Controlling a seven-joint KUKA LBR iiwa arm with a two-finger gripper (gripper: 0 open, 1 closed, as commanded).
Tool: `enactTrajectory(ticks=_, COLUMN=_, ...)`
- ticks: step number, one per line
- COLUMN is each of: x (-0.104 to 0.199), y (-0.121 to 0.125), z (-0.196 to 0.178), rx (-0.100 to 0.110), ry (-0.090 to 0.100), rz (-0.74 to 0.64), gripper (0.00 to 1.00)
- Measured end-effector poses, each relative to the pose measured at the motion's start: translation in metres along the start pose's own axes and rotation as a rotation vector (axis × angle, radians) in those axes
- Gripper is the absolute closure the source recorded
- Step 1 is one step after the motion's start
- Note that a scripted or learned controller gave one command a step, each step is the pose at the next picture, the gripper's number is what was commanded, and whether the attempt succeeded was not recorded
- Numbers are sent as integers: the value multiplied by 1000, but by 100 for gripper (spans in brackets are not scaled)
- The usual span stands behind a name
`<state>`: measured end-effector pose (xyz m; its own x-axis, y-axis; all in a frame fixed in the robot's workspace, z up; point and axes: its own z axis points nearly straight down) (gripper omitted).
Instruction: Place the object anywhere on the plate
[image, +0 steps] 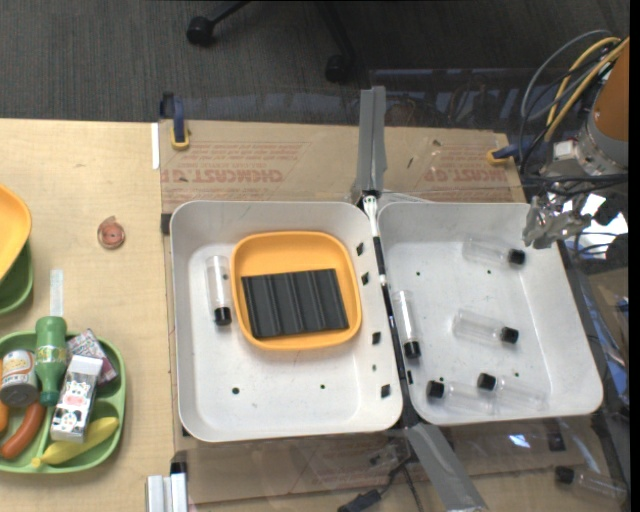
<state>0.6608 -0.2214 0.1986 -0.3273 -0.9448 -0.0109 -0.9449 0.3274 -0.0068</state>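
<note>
vial (218, 290) beside plate (296, 250) | gripper (548, 224) over right bin's far edge

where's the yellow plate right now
The yellow plate sits in the left bin, toward its back, with a black ridged pad on it and a clear vial just left of it.

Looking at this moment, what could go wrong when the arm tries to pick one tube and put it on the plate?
1. The tubes in the right bin are clear with small black caps, like the tube near the middle, so a grasp may slip or miss.
2. The gripper sits at that bin's far right rim, so it might clip the wall while descending.
3. The yellow plate already carries a black ridged block, so a round tube could roll off.
</note>
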Motion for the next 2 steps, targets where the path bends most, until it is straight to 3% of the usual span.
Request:
enactTrajectory(ticks=1, x=-1, y=0, z=-54, rx=-4, ry=5, rz=-215, gripper=100)
enactTrajectory(ticks=2, x=0, y=0, z=-54, rx=-4, ry=5, rz=-215, gripper=0)
